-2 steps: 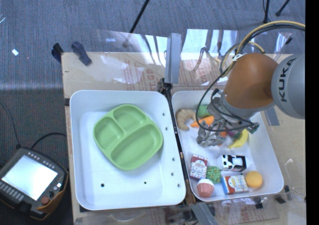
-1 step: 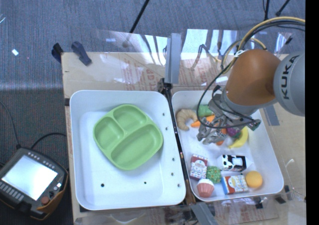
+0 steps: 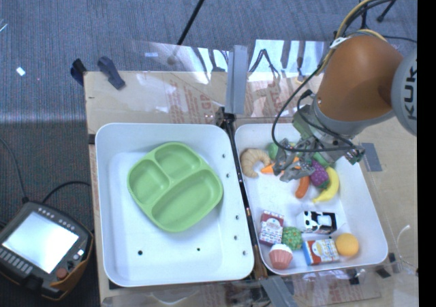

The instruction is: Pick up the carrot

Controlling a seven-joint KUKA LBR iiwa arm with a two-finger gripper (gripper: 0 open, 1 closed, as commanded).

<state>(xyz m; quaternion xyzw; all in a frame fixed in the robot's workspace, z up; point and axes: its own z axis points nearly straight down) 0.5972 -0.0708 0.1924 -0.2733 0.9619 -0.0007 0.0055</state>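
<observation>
While low in the right white bin (image 3: 364, 214), grey gripper (image 3: 294, 169) sits beside small orange carrot (image 3: 302, 188); purple grapes (image 3: 319, 175), yellow banana (image 3: 330, 186) adjacent. Jaws' state: cannot tell.

- The carrot (image 3: 302, 187) is showing as a small orange piece, slim and elongated, with a smooth, plain surface.
- It is lying in the right-hand white bin (image 3: 371, 207), in that bin's upper half, towards the middle.
- It is pointing on a slant, its lower end reaching down and left onto the bare white floor, its upper end running up and right.
- Its upper end is sitting under the claw (image 3: 294, 168), which is covering part of it, so its full length is staying hidden.
- It is resting just beside a purple item (image 3: 319, 176) and near a yellow banana (image 3: 330, 188).
</observation>
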